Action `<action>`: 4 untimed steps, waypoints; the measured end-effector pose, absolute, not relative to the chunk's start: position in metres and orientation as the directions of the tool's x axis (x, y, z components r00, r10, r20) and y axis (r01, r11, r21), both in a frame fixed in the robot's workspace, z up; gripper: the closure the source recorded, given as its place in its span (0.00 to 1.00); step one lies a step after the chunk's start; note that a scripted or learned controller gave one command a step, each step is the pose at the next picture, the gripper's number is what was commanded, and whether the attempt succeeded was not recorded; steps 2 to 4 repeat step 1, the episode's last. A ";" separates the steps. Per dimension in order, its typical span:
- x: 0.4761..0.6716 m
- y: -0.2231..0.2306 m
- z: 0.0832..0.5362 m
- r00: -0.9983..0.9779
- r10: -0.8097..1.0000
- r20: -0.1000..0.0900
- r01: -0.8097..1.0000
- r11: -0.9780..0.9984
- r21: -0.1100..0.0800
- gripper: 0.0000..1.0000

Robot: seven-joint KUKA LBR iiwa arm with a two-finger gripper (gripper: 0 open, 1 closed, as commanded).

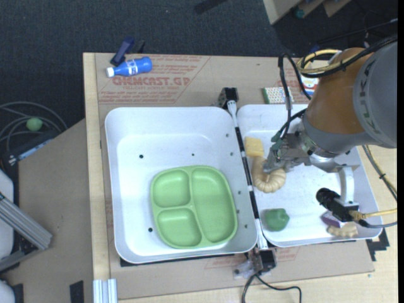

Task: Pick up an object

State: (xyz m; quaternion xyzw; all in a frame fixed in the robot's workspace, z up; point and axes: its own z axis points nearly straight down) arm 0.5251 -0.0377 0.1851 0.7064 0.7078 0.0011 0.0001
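Gripper (276,163) is hanging low in the right bin (297,235), tips sitting right over the beige ring (270,181); can't tell finger state. Yellow block (254,147) lying just up-left of it, green lump (276,219) below. Green tray (191,206) resting in left bin (126,169).

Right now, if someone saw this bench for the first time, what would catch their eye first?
Probably the green tray, a bright three-compartment dish lying in the left bin. Next the arm, grey and orange, reaching in from the right over the right bin, its gripper just above a beige ring. A small green lump sits nearer the front of that bin.
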 end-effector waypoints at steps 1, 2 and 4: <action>0.495 0.000 0.235 -0.001 1.000 0.001 1.000 0.001 0.001 1.00; 0.495 0.000 0.235 -0.001 1.000 0.001 1.000 0.001 0.001 1.00; 0.495 0.000 0.235 -0.001 1.000 0.001 1.000 0.001 0.001 1.00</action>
